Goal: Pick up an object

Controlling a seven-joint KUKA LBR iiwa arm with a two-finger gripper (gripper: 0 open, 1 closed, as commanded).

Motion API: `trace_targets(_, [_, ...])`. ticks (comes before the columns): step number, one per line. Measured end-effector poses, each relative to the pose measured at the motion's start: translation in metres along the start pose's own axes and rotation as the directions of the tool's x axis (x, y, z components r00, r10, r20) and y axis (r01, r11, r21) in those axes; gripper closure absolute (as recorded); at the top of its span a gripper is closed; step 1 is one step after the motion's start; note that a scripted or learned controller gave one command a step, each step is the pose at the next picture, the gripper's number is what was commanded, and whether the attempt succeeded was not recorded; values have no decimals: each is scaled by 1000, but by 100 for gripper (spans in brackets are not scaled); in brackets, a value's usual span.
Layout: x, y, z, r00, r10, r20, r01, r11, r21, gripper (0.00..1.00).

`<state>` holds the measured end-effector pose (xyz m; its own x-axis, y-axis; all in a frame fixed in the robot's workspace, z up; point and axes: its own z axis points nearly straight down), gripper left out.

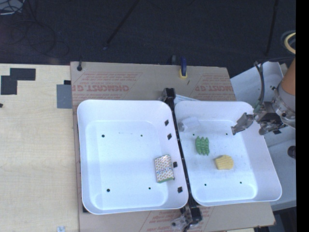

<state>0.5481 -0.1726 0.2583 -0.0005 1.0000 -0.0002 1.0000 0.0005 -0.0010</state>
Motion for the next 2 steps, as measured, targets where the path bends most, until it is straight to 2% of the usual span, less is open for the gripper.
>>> trace_targets(1, [-1,0,-10,1000,-1,-1,1,1000,1,100])
trace_targets(2, [-22,-78,118,1000,5,-6,-5,1000,17,100])
